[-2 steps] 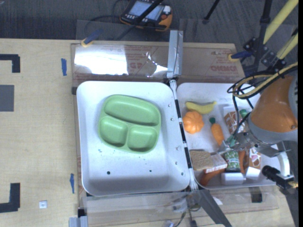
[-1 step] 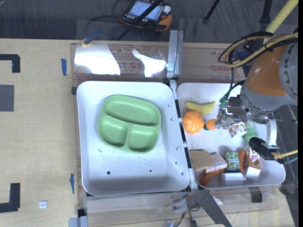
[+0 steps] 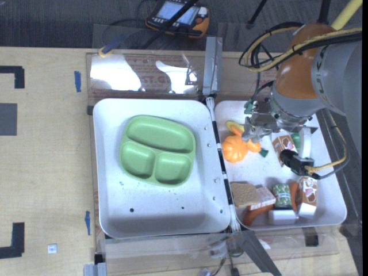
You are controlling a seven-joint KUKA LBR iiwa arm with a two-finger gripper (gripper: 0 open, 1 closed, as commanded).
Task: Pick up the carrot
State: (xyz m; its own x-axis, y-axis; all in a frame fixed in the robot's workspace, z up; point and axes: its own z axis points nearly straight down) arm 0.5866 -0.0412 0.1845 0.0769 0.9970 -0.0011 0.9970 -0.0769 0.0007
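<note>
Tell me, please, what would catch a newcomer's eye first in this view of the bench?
Most likely the green divided plate, alone in the middle of the left bin. Next comes the grey arm with its orange band, reaching in over the right bin, its gripper just above a bright orange pumpkin-like toy. Small food items crowd that bin's near edge, among them a slice of bread.

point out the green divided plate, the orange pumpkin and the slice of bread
green divided plate (image 3: 156, 149), camera view, on its central ridge
orange pumpkin (image 3: 234, 148), camera view, on its rounded body
slice of bread (image 3: 248, 194), camera view, on its brown face
</note>
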